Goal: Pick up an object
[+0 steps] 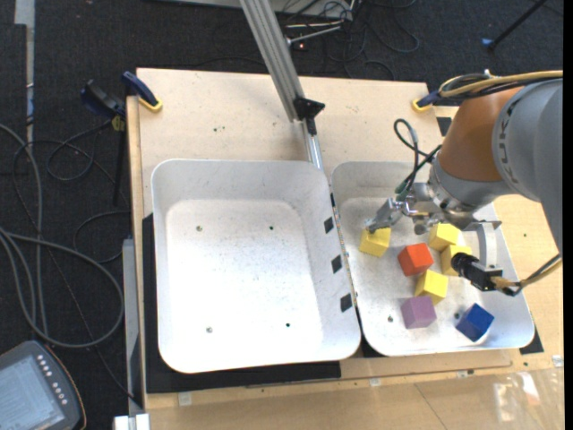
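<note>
Six small blocks lie in the right bin [501,334]; the jaws [400,210] hang above a yellow block [376,241], their opening unclear, nothing visibly lifted yet.

No text, label, brand, number or sign can be read anywhere. The blocks [416,259] bear plain coloured faces with no lettering, the white bins [170,186] carry only dark specks and small black tabs, and the worktop [224,106] is unmarked. The screen of the handheld unit [31,392] at the lower left is too blurred to make out.
</note>
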